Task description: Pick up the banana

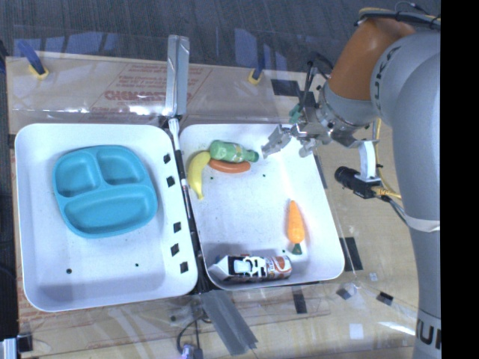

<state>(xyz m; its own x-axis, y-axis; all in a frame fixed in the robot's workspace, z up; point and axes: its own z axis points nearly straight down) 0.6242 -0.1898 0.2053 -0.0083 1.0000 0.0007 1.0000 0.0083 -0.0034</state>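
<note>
Yellow banana [196,172] lies w/ long axis near-vertical in right bin [318,193]; hand [288,142] open, holding nothing.

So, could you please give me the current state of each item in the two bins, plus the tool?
banana: lying in right bin, untouched
green bottle: on its side, against the hot dog
hot dog: lying flat
carrot: lying flat, alone
can: on its side, at near wall
blue plate: flat in left bin
tool: above right bin, holding nothing
</note>
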